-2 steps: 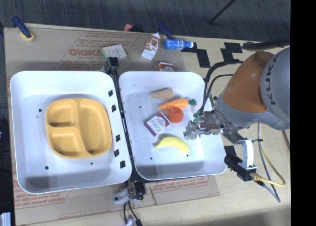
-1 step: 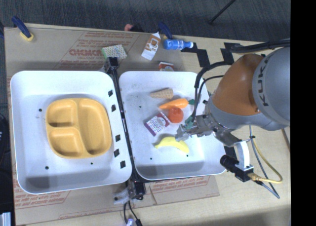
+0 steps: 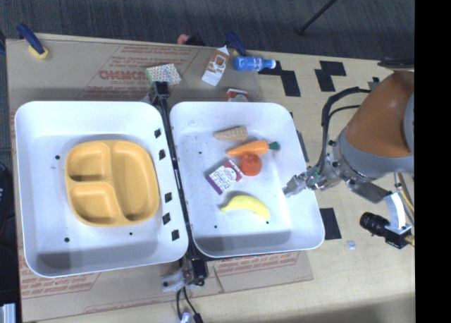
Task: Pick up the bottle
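The tabletop (image 3: 352, 272) is seen to carry two white bins side by side. In the left bin (image 3: 42, 124) a yellow divided plate (image 3: 111, 180) is laid. In the right bin (image 3: 282, 120) a banana (image 3: 245, 206) is found at six o'clock, a small purple packet (image 3: 224, 175) at the centre, a carrot (image 3: 248, 149) and a red tomato (image 3: 251, 165) just beside it, and a biscuit-like piece (image 3: 231, 133) at twelve o'clock.

The arm (image 3: 377, 131) is seen at three o'clock, with the gripper (image 3: 301, 183) placed over the right bin's right rim; nothing is seen between its parts, and whether it is wide or narrow cannot be told.

The bottle (image 3: 252, 63) is laid on its side on the tabletop, outside the bins, at twelve o'clock from the right bin, beside a small carton (image 3: 215, 65). It is small and blue with a pale end toward three o'clock. It is judged to be light, stiff plastic, smooth and prone to roll; it would best be taken across the middle of its body.
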`<state>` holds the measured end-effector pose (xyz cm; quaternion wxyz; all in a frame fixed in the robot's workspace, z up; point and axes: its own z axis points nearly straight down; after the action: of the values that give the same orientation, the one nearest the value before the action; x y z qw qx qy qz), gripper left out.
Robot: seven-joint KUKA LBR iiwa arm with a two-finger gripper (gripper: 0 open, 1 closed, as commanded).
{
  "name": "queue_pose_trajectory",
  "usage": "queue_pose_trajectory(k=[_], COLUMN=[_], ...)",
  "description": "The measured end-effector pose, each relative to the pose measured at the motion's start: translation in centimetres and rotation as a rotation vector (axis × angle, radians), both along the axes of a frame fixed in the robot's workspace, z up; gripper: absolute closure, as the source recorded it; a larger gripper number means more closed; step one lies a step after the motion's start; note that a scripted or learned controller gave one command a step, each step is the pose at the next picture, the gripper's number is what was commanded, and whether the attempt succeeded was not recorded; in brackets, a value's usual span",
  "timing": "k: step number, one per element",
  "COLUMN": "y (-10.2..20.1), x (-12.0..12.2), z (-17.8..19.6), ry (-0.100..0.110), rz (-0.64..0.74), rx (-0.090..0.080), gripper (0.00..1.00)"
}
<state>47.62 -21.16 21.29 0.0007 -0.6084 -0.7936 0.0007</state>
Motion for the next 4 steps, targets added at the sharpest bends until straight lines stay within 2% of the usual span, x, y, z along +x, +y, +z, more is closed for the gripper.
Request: queue_pose_trajectory(k=[1,2,3,4], y=[0.0,7.7,1.3,5.4], x=[0.0,0.0,0.0,0.0], z=[1.8,-2.0,-0.8,-4.3], ry=[-0.001,0.003,0.001,0.002], rz=[-0.317,-0.238,-0.398,-0.236], rx=[0.0,0.001,-0.001,0.002], gripper=[1.0,1.0,1.0,1.0])
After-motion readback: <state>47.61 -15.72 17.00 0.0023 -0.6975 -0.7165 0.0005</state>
